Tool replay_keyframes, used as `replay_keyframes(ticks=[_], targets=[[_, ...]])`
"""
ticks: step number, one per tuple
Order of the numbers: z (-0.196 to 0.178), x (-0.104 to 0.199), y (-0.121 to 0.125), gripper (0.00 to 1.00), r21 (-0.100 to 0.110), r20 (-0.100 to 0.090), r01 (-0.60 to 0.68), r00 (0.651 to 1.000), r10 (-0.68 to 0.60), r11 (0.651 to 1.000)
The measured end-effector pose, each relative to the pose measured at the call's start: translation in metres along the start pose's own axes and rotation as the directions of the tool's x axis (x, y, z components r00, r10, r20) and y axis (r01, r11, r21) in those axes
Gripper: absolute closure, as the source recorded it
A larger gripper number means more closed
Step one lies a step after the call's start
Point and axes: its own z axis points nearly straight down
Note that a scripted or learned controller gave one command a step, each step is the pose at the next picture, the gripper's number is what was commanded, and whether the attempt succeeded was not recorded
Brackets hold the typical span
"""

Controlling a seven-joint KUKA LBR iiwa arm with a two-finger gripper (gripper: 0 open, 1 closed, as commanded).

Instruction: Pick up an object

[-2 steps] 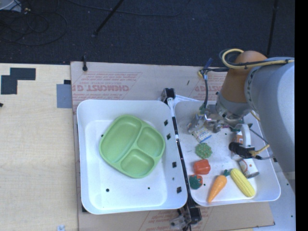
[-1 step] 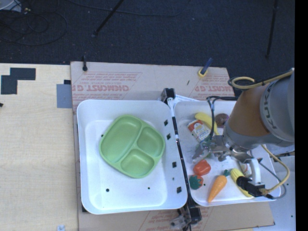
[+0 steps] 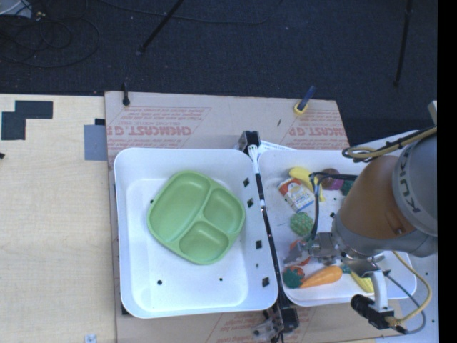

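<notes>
Orange carrot (image 3: 323, 276) flat along near edge of right bin (image 3: 275, 164); small toys close behind

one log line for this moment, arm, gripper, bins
arm: over right bin | gripper: low, near carrot | grasp: cannot tell | left bin: green plate

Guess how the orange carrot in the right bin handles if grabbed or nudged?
The carrot looks like a smooth toy, so probably rigid, light and a bit slippery. Its tapered round body lies flat on the right bin floor, so a side push would likely roll or pivot it.
</notes>
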Motion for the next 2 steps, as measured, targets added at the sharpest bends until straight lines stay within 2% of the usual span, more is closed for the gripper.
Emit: replay_keyframes(ticks=[1, 2], targets=[[-0.007, 0.000, 0.000, 1.00, 0.007, -0.005, -0.006, 1.000, 0.006, 1.000], [-0.097, 0.055, 0.036, 1.00, 0.008, 0.001, 0.004, 1.000, -0.004, 1.000]])
